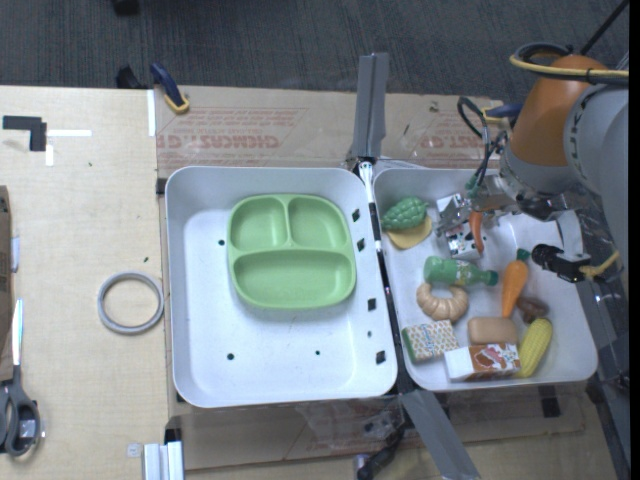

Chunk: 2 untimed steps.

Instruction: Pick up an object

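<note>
A light wooden desk point(70, 228) stands on dark grey carpet, with a sheet of printed cardboard point(250, 128) under the far edge of two white bins. At the far left, scissors point(15, 413) lie at the desk's edge, and a ring of tape point(130, 302) rests on the wood just left of the bins. A blue clamp point(170, 88) sits at the cardboard's far left corner.

The left bin point(200, 358) carries a green divided plate point(292, 251) in its far half, lying flat.

The right bin point(575, 363) holds a crowd of toy food. A green leafy piece point(405, 212) lies on a yellow slice point(410, 236) near the dividing wall. Below them lie a green bottle point(458, 272) on its side, a pretzel point(443, 302), and a small printed box point(430, 340). Further right are a carrot point(513, 284), a tan bread piece point(492, 329), a red-and-white carton point(485, 361) and a corn cob point(535, 346).

The jaws point(462, 226) are down in the far part of the right bin, just right of the leafy piece and directly above the green bottle, which lies close beneath them. A thin orange-red strip shows beside the metal parts, but whether the jaws are open, closed or gripping anything cannot be told. The grey arm with its orange band point(550, 118) enters from the right.
</note>
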Tool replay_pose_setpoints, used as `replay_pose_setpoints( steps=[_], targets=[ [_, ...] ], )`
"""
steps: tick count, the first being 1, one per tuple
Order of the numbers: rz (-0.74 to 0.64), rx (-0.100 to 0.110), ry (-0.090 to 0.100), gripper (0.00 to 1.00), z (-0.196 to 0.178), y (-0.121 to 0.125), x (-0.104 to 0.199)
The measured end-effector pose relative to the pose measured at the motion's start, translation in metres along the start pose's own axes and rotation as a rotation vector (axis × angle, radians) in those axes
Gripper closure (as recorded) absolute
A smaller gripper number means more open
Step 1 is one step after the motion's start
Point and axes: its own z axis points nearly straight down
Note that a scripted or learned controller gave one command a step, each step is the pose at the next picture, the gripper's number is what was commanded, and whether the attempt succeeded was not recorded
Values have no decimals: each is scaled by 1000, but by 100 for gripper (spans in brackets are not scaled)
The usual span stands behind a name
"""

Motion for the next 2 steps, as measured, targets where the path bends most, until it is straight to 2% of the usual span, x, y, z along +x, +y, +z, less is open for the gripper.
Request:
replay_pose_setpoints(
  steps=[1,2],
  targets=[
    [-2,-6,-4,100,-14,2,-1],
    [129,-8,-6,100,-7,2,12]
  ],
)
